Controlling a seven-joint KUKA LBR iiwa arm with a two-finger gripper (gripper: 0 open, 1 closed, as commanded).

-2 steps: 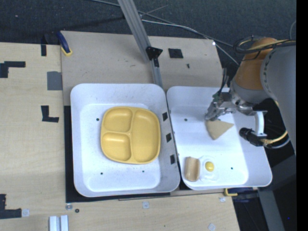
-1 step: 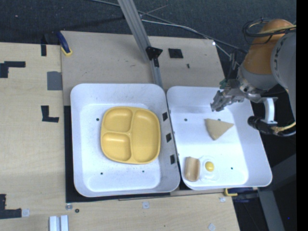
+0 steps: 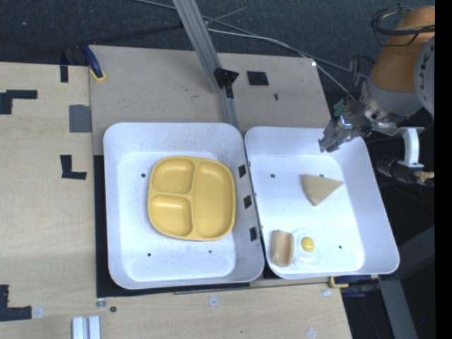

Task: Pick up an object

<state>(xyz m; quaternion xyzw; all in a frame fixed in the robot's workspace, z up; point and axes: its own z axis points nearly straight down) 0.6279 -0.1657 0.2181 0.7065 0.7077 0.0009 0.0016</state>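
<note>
Camera view shows you the gripper (image 3: 330,143) over the right bin's (image 3: 367,256) far edge, holding nothing, its jaw opening impossible to tell, with a tan wedge (image 3: 320,188) lying nearby below it.

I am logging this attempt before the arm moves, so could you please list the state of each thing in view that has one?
Gripper: above the right bin's far rim, holding nothing that can be seen.
Yellow divided plate: lying flat, right side up, in the left bin.
Tan wedge: lying flat in the right bin, untouched.
Tan roll: lying at the near edge of the right bin.
Fried egg: lying flat, yolk up, beside the roll.
</note>
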